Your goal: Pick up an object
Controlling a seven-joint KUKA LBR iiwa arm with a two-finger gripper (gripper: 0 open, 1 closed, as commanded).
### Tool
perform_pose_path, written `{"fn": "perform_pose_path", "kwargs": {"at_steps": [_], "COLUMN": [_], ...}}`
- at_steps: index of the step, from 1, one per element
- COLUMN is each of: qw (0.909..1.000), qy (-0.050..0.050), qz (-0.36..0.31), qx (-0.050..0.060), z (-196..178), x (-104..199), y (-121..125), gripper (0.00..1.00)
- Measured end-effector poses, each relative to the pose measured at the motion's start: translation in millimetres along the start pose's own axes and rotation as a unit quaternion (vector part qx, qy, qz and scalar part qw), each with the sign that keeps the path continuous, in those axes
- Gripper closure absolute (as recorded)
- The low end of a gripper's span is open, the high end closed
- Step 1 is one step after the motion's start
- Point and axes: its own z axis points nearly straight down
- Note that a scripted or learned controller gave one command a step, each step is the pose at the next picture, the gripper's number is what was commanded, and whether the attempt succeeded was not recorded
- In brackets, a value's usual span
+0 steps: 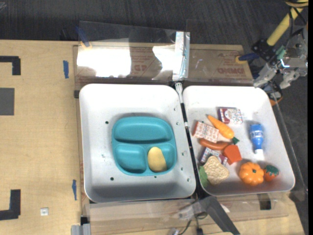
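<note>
Tool sits off the right bin's far right corner; grip state can't be told. Pickable toys lie in that bin. Best bet imo: blue bottle, apart from carrot & pumpkin, approach straight down.

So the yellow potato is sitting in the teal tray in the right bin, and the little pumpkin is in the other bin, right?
Not quite. The camera view shows the yellow potato in the teal tray in the left bin, not the right one. The little pumpkin is in the other bin, the right one, among the other toy food.
</note>
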Motion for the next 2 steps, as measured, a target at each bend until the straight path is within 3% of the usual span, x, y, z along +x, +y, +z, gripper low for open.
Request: {"fn": "perform_pose_path", "kwargs": {"at_steps": [1,2], "qw": [0.992,0.9907], "qy": [0.001,0.0], "qz": [0.126,0.136], "qx": [0.003,-0.007], "z": [81,180], "x": [71,78], "y": [6,-67], "gripper": [0.0,0.0]}}
